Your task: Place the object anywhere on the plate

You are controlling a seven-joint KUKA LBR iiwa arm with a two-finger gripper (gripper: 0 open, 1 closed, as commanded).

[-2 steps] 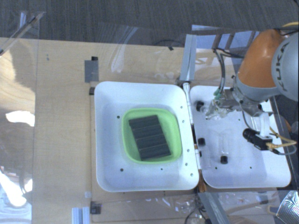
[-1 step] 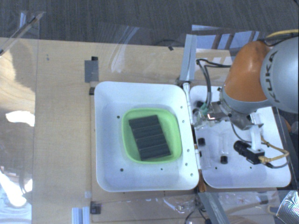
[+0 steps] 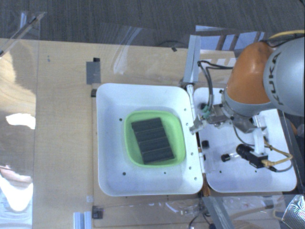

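A dark grey ribbed block (image 3: 152, 140) lay flat and slightly askew on a lime-green plate (image 3: 132, 128) in the middle of the left white bin (image 3: 109, 142), seen from above the wooden bench (image 3: 57, 128). To the right, the grey-and-orange arm (image 3: 257, 75) hung over the right bin (image 3: 281, 175), its gripper (image 3: 202, 120) near the wall between the bins; whether it was open or closed could not be told.

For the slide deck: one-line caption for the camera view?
Dark ridged block lying on the green plate in the left white bin; KUKA arm above the right bin.
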